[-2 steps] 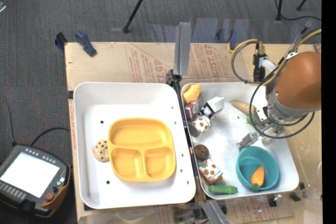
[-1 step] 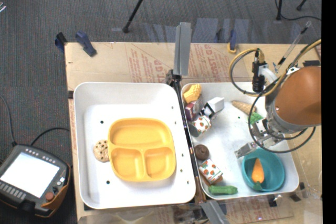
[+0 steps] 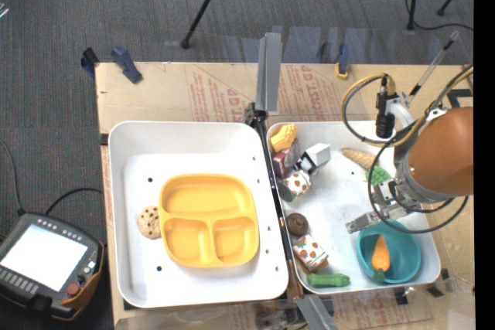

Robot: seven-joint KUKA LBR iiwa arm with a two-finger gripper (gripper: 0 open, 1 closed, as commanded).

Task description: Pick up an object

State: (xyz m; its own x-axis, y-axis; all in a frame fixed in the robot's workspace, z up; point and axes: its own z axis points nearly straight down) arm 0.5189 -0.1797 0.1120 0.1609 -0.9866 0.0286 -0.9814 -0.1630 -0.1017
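Over the right bin (image 3: 340, 166), near its right-hand wall, we see the arm (image 3: 441, 151) hanging above a teal bowl (image 3: 398, 263) that holds an orange carrot-like toy (image 3: 380, 253). The pincer (image 3: 370, 220) sits low beside the bowl's upper-left rim, and we cannot tell whether it is spread or pressed together; nothing shows between its tips. We judge the task to be at the approach step, with no object lifted yet.

Candidates lie well apart from the pincer along the bin's left side: a yellow corn toy (image 3: 283, 137), a strawberry-patterned cup (image 3: 311, 251), a brown doughnut-like piece (image 3: 297, 224) and a green piece (image 3: 329, 280) at the lower rim. A tan cone-like piece (image 3: 357, 158) lies near the arm. The bare white floor in the bin's middle gives room to descend. For the next move, we reckon it must pick one target and keep off the bowl's rim and the bin wall.

The left bin (image 3: 131, 166) carries a yellow divided tray (image 3: 209, 220) with a cookie (image 3: 148, 222) touching its left edge.
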